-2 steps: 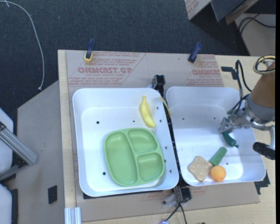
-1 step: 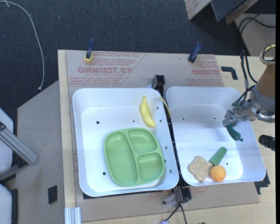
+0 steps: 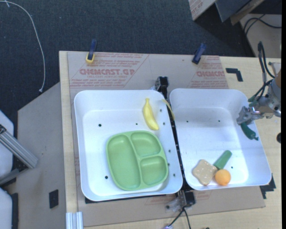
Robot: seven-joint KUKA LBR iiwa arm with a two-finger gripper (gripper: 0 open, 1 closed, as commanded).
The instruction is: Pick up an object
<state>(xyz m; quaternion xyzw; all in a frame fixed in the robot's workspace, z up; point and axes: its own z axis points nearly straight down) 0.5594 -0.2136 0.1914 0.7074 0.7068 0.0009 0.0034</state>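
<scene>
My gripper (image 3: 247, 124): at the right bin's far-right rim, clamped on a dark green plastic piece (image 3: 249, 131), looks like.
Left white bin (image 3: 85, 134): smooth yellow banana (image 3: 150, 115), green three-compartment tray (image 3: 136, 159).
Right white bin (image 3: 210, 98): tan toast slice (image 3: 204, 171), orange ball (image 3: 222, 177), green stick (image 3: 222, 159).
Bench (image 3: 134, 67): cardboard-covered, dark carpet behind.

Red print runs across the brown protective sheet (image 3: 134, 67) that covers the counter behind the bins. Left of centre, the largest line reads "CHEMCAST GP" (image 3: 107, 72), with smaller red lines above and below it too small to read. The same print repeats on the right (image 3: 210, 73), where only part of the word shows, cut off by the right bin. A cardboard box (image 3: 201, 6) at the top edge bears red print too small to read.
</scene>
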